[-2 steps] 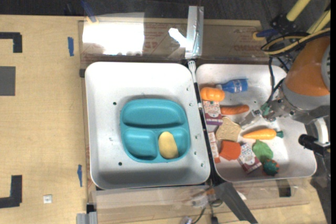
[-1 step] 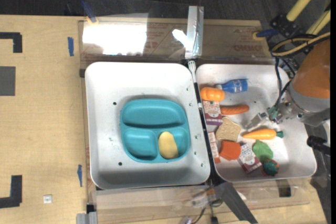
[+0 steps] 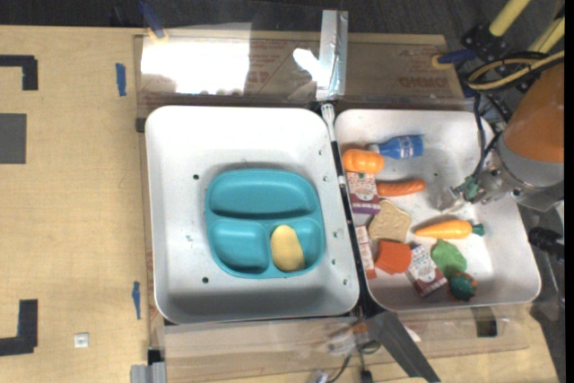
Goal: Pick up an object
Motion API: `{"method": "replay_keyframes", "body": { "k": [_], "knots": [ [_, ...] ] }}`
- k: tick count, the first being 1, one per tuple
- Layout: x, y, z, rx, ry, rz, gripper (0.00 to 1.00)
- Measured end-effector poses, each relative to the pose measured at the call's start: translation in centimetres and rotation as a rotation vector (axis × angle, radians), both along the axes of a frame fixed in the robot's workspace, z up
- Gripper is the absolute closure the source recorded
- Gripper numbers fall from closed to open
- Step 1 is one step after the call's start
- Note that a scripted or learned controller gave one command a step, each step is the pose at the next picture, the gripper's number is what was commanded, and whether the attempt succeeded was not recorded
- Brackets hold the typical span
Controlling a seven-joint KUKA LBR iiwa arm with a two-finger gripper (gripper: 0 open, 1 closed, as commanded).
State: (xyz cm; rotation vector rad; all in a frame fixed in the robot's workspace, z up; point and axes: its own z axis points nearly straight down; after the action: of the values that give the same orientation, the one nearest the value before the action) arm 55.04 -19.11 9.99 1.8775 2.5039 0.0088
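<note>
Teal divided tray (image 3: 260,202) in left bin (image 3: 170,157), yellow potato-like piece (image 3: 287,248) in its lower-right compartment. Right bin (image 3: 516,278): toy carrot (image 3: 443,230) beside gripper (image 3: 470,189); grip state cannot tell.

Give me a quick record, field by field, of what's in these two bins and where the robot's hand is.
left bin: teal divided tray with a yellow potato-shaped toy in its lower right compartment
right bin: toy food pile, including a carrot, blue bottle, bread slice
gripper: over the right bin, just above the carrot
arm: reaches in from the right
</note>
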Motion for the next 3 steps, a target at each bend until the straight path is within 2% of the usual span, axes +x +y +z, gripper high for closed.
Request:
{"method": "replay_keyframes", "body": {
  "k": [1,2,3],
  "knots": [
    [-1.2,3.9,-1.1,0.0,0.004,-0.056,1.0],
    [10.1,-2.0,-1.4,0.002,0.009,-0.17,1.0],
    [10.3,-1.3,-1.3,0.013,0.013,-0.164,0.0]
  ]
}}
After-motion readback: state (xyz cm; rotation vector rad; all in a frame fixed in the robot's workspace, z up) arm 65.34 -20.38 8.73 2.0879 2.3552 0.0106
